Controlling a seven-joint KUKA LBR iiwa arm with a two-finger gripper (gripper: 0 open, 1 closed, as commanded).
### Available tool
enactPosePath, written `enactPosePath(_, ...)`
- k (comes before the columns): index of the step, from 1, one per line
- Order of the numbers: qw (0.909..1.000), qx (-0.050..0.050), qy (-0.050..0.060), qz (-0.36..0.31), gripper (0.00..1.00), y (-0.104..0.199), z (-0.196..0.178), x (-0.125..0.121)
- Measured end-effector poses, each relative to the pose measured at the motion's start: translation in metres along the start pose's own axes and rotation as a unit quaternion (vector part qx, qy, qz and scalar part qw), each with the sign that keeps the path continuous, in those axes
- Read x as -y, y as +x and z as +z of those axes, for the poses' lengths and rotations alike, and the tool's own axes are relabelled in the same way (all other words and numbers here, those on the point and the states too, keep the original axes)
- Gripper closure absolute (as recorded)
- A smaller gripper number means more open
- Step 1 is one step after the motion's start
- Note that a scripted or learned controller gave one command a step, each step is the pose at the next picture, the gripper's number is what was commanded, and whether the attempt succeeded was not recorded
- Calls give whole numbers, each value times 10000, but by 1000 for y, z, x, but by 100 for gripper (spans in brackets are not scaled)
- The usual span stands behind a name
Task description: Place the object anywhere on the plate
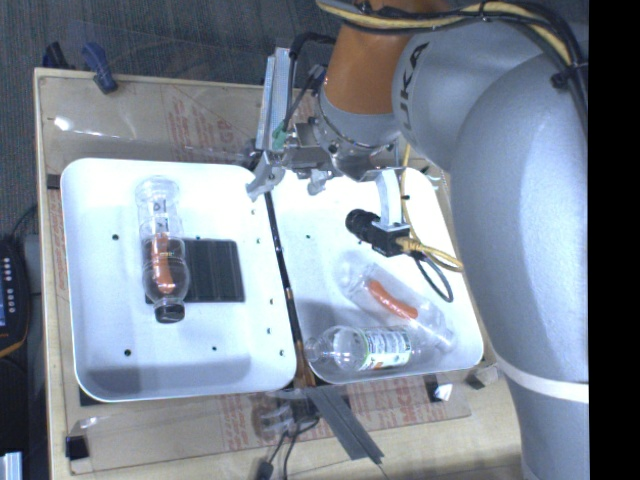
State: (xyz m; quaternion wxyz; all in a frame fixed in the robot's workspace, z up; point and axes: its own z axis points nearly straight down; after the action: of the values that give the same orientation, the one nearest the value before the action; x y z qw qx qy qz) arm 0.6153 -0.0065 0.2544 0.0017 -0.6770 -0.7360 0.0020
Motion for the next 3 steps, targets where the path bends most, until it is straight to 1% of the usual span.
enactPosePath(1,9993,-3,3,-383,0,-49,64,10)
enactPosePath(2,9983,-4,-1,-590,0,-104,118,13)
enactPosePath(3,9918,2,-18,-1276,0,-150,159,-9)
